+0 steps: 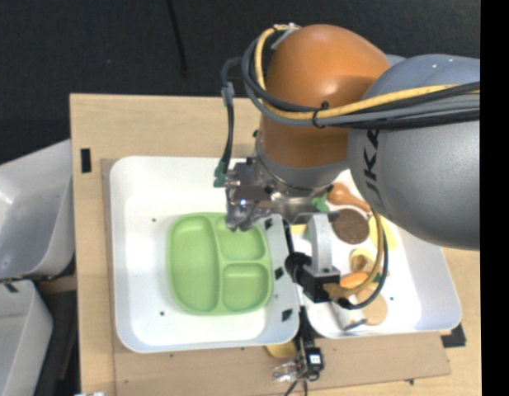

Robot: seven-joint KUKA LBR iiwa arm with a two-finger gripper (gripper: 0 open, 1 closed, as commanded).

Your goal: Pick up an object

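A: Where the arm reaches in from the right, what lies under it?

B: The left bin, and in it a green plate. It is pale green, with rounded corners and three compartments: one long one down its left side and two smaller ones stacked on its right.

A: Does it lie flat?

B: As far as I can tell, yes. It rests on the bin floor, toward the right half, its right edge close to the wall shared with the right bin.

A: And the gripper?

B: It hangs at the plate's upper right corner, below the orange band. Its tip looks to be at or just above the plate's rim, though whether it touches I cannot tell.

A: Open or closed?

B: I cannot tell. The wrist and cables crowd the spot, and nothing shows plainly between the tips.

A: What sits in the right bin?

B: Several small things, partly hidden by the arm: a brown round piece, an orange piece lower down, and something yellowish near them. Their shapes are too covered to name.

A: And the bench?

B: Light wood, bearing both bins.
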